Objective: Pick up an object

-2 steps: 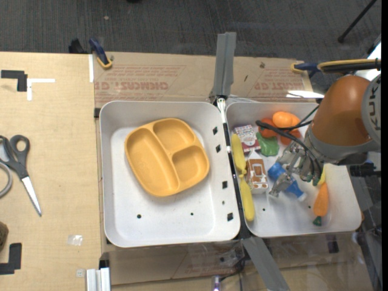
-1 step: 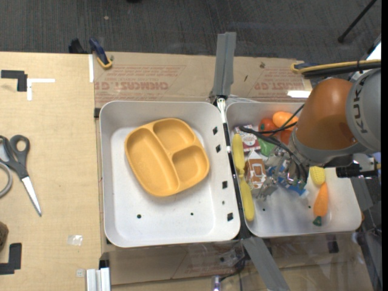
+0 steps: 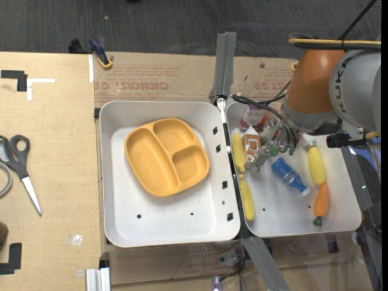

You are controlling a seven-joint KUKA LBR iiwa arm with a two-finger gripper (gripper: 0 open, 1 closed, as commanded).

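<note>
I see my arm (image 3: 330, 86) reaching in from the right and bending down over the right bin (image 3: 339, 220). Its claw (image 3: 262, 153) hangs low near the bin's top left part, by a small brown packet (image 3: 251, 144). I cannot tell how wide it is. A blue bottle (image 3: 290, 176) lies just beside it. A yellow plate (image 3: 167, 156) sits in the left bin (image 3: 121, 223).
</note>
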